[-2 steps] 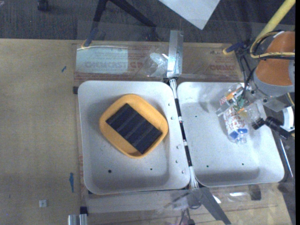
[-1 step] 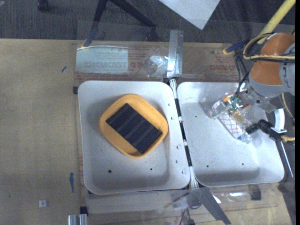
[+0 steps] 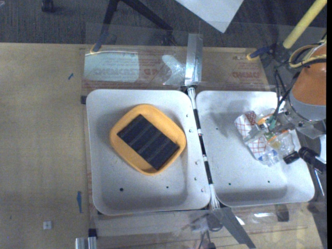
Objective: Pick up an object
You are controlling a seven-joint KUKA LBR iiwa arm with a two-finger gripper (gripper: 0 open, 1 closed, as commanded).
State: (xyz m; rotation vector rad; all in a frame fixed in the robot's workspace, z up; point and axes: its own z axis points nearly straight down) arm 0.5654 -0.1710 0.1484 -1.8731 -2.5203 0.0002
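A yellow-orange rounded block with a dark ribbed panel on top (image 3: pixel 148 139) lies tilted in the middle of the left bin (image 3: pixel 104 191). A crumpled white wrapper with red checks and clear plastic (image 3: pixel 254 136) sits at the right side of the right bin (image 3: pixel 238 185). The arm comes in from the right, its orange band (image 3: pixel 311 82) above the bin's far right corner. My gripper (image 3: pixel 277 131) hangs low right at the wrapper's right part, amid cables and clear plastic.
A clear plastic sheet and a metal bracket (image 3: pixel 193 61) lie on the bench behind the bins. A ridge with white cable (image 3: pixel 201 144) divides the two bins. A chair base and a yellow rod stand beyond the bench.
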